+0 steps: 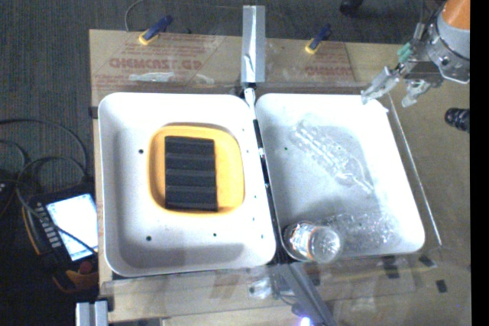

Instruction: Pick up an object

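Metal-grey gripper sits at the upper right of the camera view, above the far right corner of the right bin, over the bin's rim and the bench beside it. Two pale fingers point down and to the left; a gap shows between them, so the jaws stand apart, nothing between them. Orange band of the arm visible at the right edge above the wrist.

Right bin: clear plastic bottle lies in the near left corner, cap end toward the camera, touching or just beside the near wall. Its body is transparent and hard to separate from the white floor. More clear, crinkled plastic lies across the middle of the bin, running diagonally; cannot tell whether it is one item or several. Gripper is well apart from the bottle.

Left bin: yellow tray-like object in the middle, lying flat, with a black ribbed block set inside it.

Bench: brown board behind both bins, with two blue-and-yellow clamps at its far edge. Handheld screen device lies on the floor left of the bench, cables beside it.
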Controlling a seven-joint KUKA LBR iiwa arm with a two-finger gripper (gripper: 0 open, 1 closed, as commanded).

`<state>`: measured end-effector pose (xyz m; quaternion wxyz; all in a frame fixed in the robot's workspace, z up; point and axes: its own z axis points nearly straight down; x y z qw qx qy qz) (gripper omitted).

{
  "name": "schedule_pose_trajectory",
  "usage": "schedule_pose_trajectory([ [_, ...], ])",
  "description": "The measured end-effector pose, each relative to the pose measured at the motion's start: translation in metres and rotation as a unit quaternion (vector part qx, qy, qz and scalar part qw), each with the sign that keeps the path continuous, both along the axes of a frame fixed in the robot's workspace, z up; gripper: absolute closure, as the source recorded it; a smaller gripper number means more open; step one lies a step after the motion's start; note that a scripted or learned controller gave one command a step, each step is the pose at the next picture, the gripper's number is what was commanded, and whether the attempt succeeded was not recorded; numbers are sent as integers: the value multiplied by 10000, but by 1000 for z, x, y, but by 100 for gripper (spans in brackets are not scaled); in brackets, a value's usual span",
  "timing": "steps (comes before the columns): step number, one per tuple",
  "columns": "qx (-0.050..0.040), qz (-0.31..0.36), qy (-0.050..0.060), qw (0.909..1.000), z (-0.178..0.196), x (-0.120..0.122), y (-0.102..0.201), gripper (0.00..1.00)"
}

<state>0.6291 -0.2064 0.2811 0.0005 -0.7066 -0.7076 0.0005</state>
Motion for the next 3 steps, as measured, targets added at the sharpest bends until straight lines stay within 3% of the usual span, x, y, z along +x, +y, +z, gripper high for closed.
schedule_pose_trajectory([
  [1,-8,-213,1,9998,-119,-52,-18,0],
  [2,3,-206,2,9998,-110,-51,-17,100],
  [3,2,-205,3,9998,-110,-51,-17,0],
])
